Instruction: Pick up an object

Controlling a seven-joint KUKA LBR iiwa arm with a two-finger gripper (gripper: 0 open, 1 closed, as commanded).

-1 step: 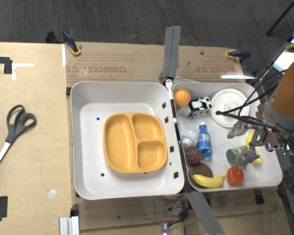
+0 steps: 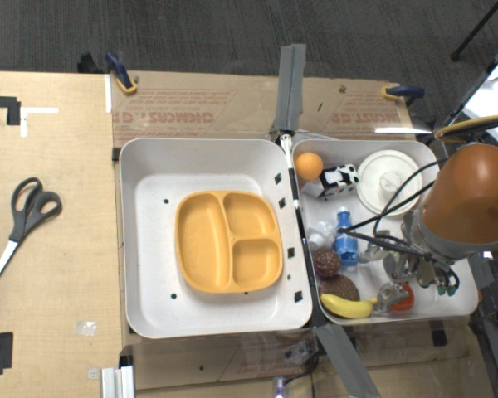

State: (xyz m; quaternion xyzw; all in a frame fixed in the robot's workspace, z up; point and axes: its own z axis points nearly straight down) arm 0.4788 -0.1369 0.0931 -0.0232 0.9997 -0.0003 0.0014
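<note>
The grey arm with its broad orange band (image 2: 469,193) reaches in from the right and bends down over the right-hand shallow white bin (image 2: 456,309), its wrist pointing steeply into the bin's near right part. Black cables loop from the band toward the wrist. The metal two-finger gripper (image 2: 396,282) hangs low over the near end of the bin, just above a small red and clear object (image 2: 398,299) lying there. Whether the fingers stand apart or together cannot be told, and nothing can be seen between them.

Nearest in that bin lies a yellow banana (image 2: 347,307), touching a dark brown rounded lump (image 2: 339,288). Just beyond sits a smaller reddish-brown ball (image 2: 327,261), then a blue plastic bottle (image 2: 345,240) beside the gripper's left. Farther back stand a black-and-white toy cow (image 2: 339,180), an orange ball (image 2: 308,166) in the far left corner, and a round white lid or bowl (image 2: 388,180).

The left-hand white bin (image 2: 141,222) holds a yellow three-compartment plastic plate (image 2: 229,241) lying flat in its middle. Well to the left, on the wooden bench (image 2: 50,305), lie black-handled scissors (image 2: 23,219).
</note>
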